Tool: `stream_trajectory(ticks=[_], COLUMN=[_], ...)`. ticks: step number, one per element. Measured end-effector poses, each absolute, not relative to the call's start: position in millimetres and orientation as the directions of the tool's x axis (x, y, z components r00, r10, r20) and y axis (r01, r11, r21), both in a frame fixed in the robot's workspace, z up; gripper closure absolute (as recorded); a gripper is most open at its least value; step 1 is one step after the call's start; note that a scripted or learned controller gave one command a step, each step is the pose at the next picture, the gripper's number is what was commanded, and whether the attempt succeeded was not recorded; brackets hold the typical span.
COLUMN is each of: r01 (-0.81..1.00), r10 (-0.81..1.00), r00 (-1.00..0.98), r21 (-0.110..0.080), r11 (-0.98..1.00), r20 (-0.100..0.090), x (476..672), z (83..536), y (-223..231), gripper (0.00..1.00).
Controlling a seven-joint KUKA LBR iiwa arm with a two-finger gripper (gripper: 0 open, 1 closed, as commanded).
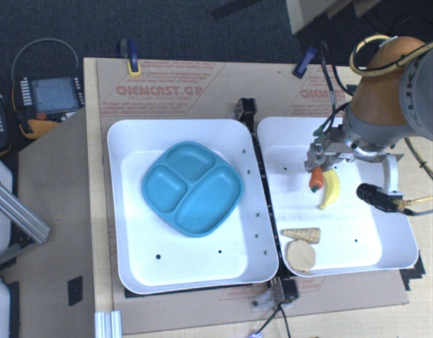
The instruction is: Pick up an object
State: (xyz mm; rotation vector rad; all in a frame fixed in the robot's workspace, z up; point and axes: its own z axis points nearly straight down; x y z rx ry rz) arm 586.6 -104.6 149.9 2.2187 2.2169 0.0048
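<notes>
- Two white bins side by side on the bench: left bin (124, 210), right bin (385, 248), meeting along a dark seam down the middle.
- Blue plate (193, 187) in the left bin, near its centre, three compartments, lying flat and turned at a slant.
- Arm (388, 97) reaching in from the right, orange band above the wrist, bent down over the back half of the right bin.
- Gripper (319, 166) low over the right bin, near its left-centre, pointing down and slightly left.
- Small carrot (315, 180), orange-red with a green tip, directly under the gripper's tip and touching it; lower end pointing toward the bin floor.
- Fingers too hidden by the wrist and too blurred to read: cannot tell whether wide, narrow or closed on the carrot.
- Banana (330, 191), yellow, just right of the carrot and touching or nearly touching it, lying on the bin floor with its length running front to back.
- Cone (301, 235), tan and ridged, nearer the front of the right bin, lying on its side with the point toward the right.
- Round tan cookie (300, 256) just in front of the cone, touching it, against the bin's front-left corner.
- Black cylinder (377, 196) with a cable, sticking out beside the wrist over the right part of the bin.
</notes>
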Motion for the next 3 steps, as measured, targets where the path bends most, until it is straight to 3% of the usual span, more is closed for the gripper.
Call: stream_trajectory(ticks=[1, 2, 3], r01=[1.0, 1.0, 1.0], r10=[1.0, 1.0, 1.0], r00=[0.0, -0.001, -0.004], r21=[0.007, 0.005, -0.002], r11=[0.0, 0.001, 0.004], r20=[-0.002, -0.001, 0.002], x=[577.9, 579.1, 570.8], z=[202, 226, 225], y=[-104, -105, -62], gripper=[1.0, 1.0, 1.0])
